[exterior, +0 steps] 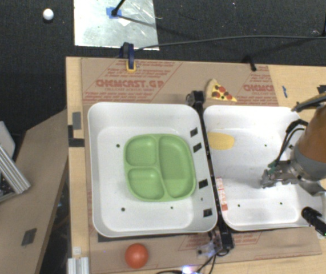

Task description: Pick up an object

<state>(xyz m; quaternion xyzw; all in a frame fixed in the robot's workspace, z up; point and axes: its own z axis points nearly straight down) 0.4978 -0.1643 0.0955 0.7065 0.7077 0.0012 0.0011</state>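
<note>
Orange ball (pixel 136 255) – bench board (pixel 129 83) reads "CHEMCAST GP".

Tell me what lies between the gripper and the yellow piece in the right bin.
In the camera view, only bare white bin floor lies between the gripper and the yellow piece.

Both bins (pixel 151 116) look like smooth white plastic with a faint sheen. The green tray (pixel 159 167) is matt plastic, evenly moulded. Under the bins lies brown board (pixel 145 81), dull and printed in red. The yellow piece (pixel 222 141) looks flat and matt. The orange ball (pixel 136 255) has a slight gloss. The silver sheet (pixel 115 16) behind is shiny and crinkled, like foil.
</note>
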